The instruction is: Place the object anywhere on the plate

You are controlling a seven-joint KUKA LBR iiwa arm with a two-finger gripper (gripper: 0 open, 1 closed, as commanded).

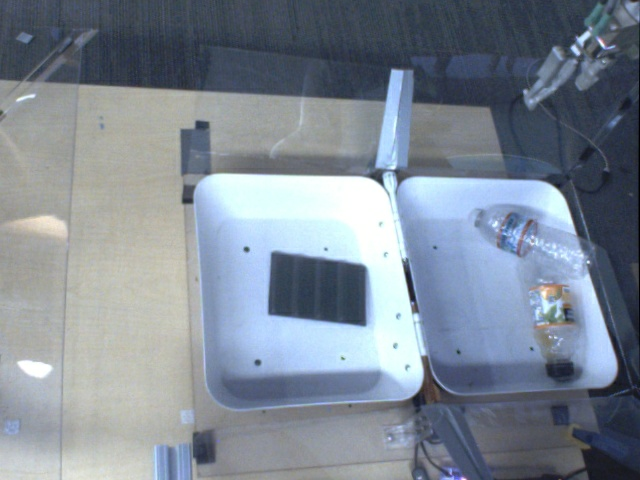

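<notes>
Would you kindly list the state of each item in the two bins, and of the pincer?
Dark plate: flat in the left bin, nothing on it.
Clear bottle with blue label: on its side, right bin.
Bottle with orange label: on its side, dark cap toward the near rim.
Pincer: raised beyond the right bin, holding nothing visible.

Cool, fairly even light falls from above. The two white bins (300, 193) read bright, nearly washed out on their floors, with soft grey shadows pooled along their near inner walls. Pale glare patches sit on the wooden bench (110, 298) at left. The far carpet (250, 8) is dim. The whole picture is soft and slightly grainy; the clear bottles (525, 236) blur into the right bin.
</notes>
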